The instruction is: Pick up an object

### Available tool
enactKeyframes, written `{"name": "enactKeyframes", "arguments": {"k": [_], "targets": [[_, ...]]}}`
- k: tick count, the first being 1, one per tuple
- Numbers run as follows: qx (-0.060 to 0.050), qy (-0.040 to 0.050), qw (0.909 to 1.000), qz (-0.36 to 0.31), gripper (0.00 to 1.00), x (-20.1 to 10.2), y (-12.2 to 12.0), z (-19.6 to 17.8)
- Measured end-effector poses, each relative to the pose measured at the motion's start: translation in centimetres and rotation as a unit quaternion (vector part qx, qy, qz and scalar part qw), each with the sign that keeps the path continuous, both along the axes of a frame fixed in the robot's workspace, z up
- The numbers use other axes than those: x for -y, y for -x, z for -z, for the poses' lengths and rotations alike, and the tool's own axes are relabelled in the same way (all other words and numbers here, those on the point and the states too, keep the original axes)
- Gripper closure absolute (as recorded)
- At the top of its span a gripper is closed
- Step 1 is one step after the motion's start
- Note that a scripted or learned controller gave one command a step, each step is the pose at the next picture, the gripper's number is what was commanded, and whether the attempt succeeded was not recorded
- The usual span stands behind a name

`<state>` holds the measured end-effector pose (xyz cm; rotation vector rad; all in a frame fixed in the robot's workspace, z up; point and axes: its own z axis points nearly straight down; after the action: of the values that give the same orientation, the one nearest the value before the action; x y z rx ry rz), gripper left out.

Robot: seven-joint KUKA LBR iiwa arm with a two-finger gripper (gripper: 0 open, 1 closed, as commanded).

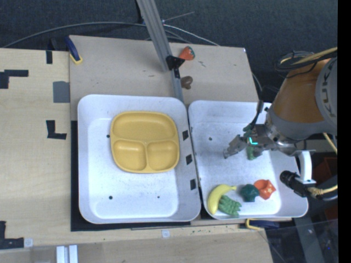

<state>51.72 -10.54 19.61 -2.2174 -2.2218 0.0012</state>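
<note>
Tan bench (131, 64) on dark carpet (230, 10) carries two white bins (93, 201); the gripper (241, 146), grip unreadable, hovers over the right one

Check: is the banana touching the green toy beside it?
Touching. The camera view shows the banana and the green toy pressed together in the right bin's near corner, no white floor between them.
</note>
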Motion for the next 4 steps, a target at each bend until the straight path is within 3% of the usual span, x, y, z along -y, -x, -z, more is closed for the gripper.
{"name": "enactKeyframes", "arguments": {"k": [2, 3, 4], "targets": [[0.001, 0.0014, 1.0000, 0.001, 0.00, -0.8, -0.5, 10.8], [0.000, 0.0004, 1.0000, 0.000, 1.00, -0.8, -0.5, 9.7], [0.003, 0.0008, 1.0000, 0.000, 1.00, -1.1, -0.6, 3.4]]}}
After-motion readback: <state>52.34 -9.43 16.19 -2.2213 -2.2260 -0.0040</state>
